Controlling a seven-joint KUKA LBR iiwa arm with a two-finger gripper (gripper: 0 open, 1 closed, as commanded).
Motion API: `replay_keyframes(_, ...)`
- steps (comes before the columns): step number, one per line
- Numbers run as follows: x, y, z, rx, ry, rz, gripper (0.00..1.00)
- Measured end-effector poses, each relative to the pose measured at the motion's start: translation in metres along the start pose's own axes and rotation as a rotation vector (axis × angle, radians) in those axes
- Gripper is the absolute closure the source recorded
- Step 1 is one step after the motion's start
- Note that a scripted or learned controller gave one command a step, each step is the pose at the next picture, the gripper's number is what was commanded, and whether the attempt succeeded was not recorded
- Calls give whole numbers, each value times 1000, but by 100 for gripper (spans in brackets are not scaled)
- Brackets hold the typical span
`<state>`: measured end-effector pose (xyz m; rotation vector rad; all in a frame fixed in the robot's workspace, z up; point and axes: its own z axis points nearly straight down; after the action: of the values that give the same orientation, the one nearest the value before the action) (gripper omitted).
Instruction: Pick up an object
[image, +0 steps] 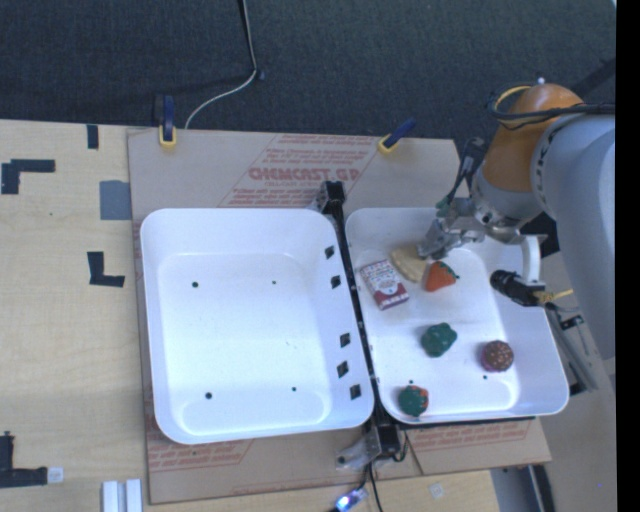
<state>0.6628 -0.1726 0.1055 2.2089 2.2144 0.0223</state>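
The right bin holds several small objects. A red and white box lies near its left wall, with a tan wedge-shaped piece just right of it. An orange-red carrot-like piece sits beside the wedge. Lower down are a dark green lump, a brown round ball and a green and red strawberry-like piece. My gripper hangs low over the bin's upper middle, just above the carrot piece and the wedge. I see nothing held between its fingers.
The left bin stands beside the right one, with a black divider strip between them. Both rest on a cardboard sheet held by clamps. The grey arm fills the right side.
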Motion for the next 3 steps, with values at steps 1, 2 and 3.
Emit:
replay_keyframes(1, 81, -7, -137, 12, 0, -6, 100)
replay_keyframes(2, 78, 13, -300, 2, -4, -1, 100)
replay_keyframes(3, 113, 15, -439, 3, -2, -3, 100)
